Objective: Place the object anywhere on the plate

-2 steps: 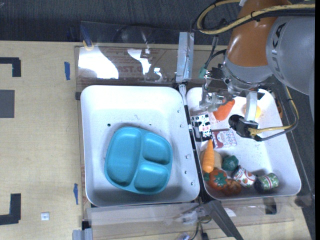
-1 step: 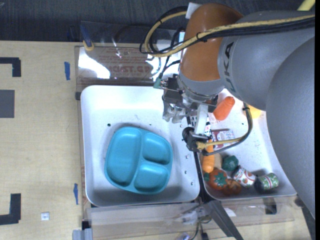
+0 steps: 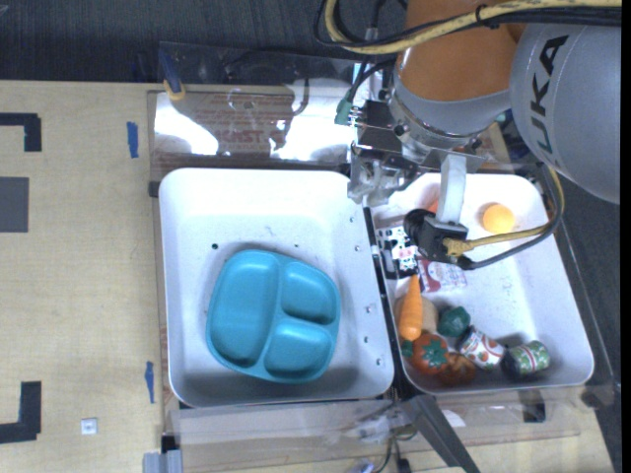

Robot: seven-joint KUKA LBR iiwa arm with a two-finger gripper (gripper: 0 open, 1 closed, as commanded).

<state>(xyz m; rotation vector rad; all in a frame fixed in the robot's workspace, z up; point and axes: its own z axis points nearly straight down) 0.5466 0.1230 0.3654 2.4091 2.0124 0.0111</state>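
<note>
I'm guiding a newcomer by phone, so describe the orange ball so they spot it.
Take the white bin on the view's right, beside the one holding the blue plate. In its far right corner the orange ball sits alone; it is round, unlike the long carrot in the near clutter.

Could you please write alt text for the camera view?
A grey and orange robot arm reaches from the right, its gripper at the far end of the wall between two white bins. The left bin holds a blue divided plate; the right bin holds an orange ball, a carrot and other small things.
</note>
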